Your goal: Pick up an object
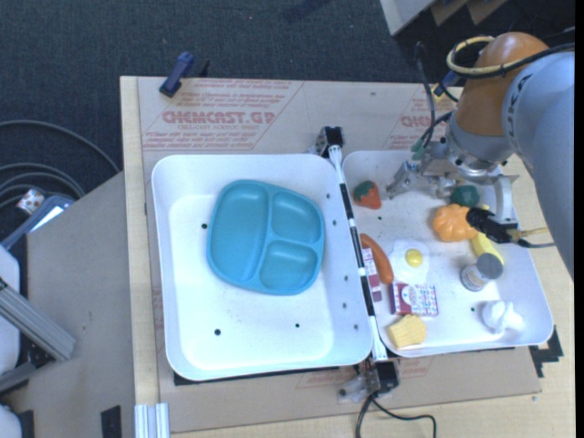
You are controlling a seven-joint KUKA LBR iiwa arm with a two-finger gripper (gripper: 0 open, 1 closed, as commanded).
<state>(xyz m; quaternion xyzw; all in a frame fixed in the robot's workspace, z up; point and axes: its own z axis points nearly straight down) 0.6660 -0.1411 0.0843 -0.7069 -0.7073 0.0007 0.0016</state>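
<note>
Crowded right bin (538, 292), 2 bins side by side: gripper (465, 190) low at its far end, finger state impossible to tell, hard against a green toy (466, 195) and an orange toy fruit (451, 222). Nearby, a yellow banana (486, 245), grey can (481, 271), fried egg (414, 258), carrot (378, 257), strawberry (367, 193), pink carton (415, 298), corn (407, 330). In the left bin (182, 318), a blue divided plate (266, 236)

The arm (525, 89) runs off the right edge, its wrist hiding part of the green object (466, 194).
</note>
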